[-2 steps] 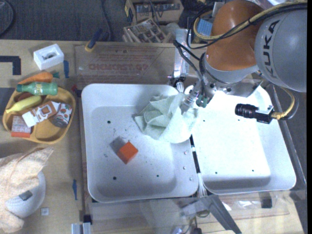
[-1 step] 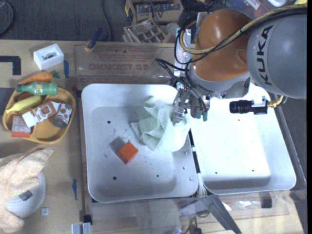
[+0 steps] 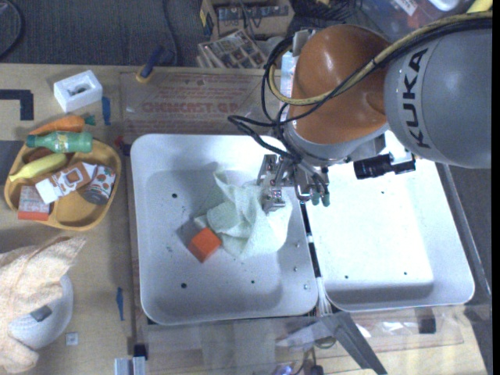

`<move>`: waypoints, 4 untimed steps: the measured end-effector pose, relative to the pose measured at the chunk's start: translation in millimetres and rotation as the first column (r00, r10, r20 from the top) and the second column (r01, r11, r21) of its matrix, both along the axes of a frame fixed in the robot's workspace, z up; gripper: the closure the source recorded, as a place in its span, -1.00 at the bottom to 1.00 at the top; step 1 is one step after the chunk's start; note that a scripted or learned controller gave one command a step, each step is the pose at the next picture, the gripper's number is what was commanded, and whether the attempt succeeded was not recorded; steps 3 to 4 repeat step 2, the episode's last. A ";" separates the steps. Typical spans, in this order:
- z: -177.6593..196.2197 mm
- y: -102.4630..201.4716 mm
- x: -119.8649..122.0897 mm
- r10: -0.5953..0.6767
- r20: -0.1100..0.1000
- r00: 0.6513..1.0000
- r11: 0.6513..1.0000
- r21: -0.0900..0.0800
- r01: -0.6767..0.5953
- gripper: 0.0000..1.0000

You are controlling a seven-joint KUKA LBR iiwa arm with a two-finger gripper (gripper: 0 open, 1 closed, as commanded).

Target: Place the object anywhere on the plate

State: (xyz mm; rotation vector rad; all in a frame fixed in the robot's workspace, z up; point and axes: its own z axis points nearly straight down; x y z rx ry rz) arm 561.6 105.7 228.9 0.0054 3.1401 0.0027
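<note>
An orange block (image 3: pixel 205 244) lies in the left white bin (image 3: pixel 156 209), a little left of its middle. A crumpled pale green cloth (image 3: pixel 242 217) lies beside it, touching its right side and spreading toward the bin's right wall. My gripper (image 3: pixel 293 196) hangs over the right edge of the left bin, up and to the right of the block. It is open, with nothing between its fingers. Its left finger (image 3: pixel 270 197) sits at the cloth's right edge, and the right one (image 3: pixel 316 195) is over the divider between the bins. The block is well apart from the gripper.
The right bin (image 3: pixel 391 241) lies under the arm's wrist. Off the bench's left stands a wooden bowl (image 3: pixel 70 213) with toy food and a green bottle (image 3: pixel 61 141). A small white box (image 3: pixel 77 90) sits at the back left, and a beige cloth (image 3: pixel 35 287) lies at the front left.
</note>
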 end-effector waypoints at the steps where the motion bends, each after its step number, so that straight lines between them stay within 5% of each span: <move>1: -1.8 43.8 -26.1 0.007 0.000 1.000 1.000 0.000 -0.007 1.00; 2: -1.7 43.6 -26.0 0.006 0.000 1.000 1.000 0.000 -0.006 -1.00; 4: -1.7 43.6 -26.0 0.006 0.000 1.000 1.000 0.000 -0.006 -1.00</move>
